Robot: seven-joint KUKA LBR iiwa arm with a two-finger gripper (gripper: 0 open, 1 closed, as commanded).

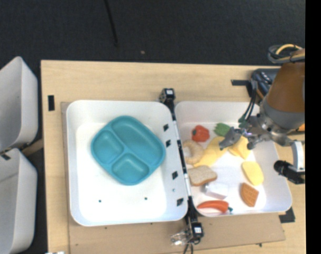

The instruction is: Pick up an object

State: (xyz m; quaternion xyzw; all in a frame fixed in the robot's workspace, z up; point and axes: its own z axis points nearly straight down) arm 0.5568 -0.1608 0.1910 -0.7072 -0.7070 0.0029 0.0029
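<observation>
The right bin (266,110) holds several toy foods. A red pepper (201,133) and a green piece (222,128) lie near its back. A yellow banana (212,153) sits in the middle, with a bread slice (202,174) in front of it. Further right are a yellow lemon-like piece (252,172) and an orange wedge (249,195), and a red chili (213,207) lies by the front wall. My gripper (240,139) hangs low over the banana's right end and a small yellow piece (239,151), with the arm's orange band (288,89) above it. Nothing is visibly held.
The left bin (75,194) carries a blue divided plate (127,149). A beige piece (191,151) lies against the divider between the bins. A white flat item (219,187) sits near the bread. Black clips (167,94) mark the divider's ends.
</observation>
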